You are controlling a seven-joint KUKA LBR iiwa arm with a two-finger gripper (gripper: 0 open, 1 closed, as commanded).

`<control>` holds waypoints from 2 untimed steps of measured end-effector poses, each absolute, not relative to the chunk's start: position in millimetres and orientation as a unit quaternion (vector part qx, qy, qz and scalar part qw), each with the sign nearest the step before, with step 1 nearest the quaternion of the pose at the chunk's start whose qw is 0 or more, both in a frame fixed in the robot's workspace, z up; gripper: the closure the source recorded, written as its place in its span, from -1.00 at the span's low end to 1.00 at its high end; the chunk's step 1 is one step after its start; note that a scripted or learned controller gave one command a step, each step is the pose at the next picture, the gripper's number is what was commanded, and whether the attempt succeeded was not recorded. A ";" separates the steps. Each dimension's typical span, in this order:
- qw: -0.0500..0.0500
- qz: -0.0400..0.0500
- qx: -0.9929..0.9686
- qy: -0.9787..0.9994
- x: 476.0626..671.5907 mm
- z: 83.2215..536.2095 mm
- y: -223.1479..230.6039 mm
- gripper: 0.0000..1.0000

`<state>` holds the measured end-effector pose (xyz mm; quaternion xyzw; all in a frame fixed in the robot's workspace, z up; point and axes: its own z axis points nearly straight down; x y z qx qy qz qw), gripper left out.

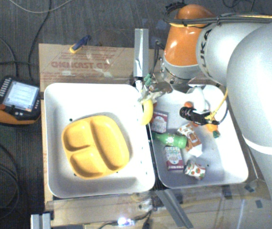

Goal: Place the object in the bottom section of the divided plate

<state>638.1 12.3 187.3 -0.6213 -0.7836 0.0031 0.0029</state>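
Observation:
The yellow divided plate (pixel 96 146) lies in the left white bin (pixel 55 104), with one large section on its right and two smaller ones on its left. My gripper (pixel 148 93) hovers over the wall between the two bins, up and to the right of the plate. A yellow banana (pixel 147 112) hangs from its fingers, pointing down over the left bin's right rim. The gripper is shut on the banana's top end.
The right bin (pixel 234 168) holds a dark red packet (pixel 159 122), a green bottle (pixel 172 139), a red box (pixel 173 157), a small carton (pixel 194 171) and a torn snack wrapper (pixel 191 134). A teach pendant (pixel 15 100) sits left of the bins.

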 end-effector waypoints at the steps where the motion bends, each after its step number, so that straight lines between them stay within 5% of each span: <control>1: 0.003 0.003 -0.596 -0.803 592.9 179.2 43.9 1.00; 2: 0.004 0.003 -0.515 -0.857 550.1 179.3 88.1 1.00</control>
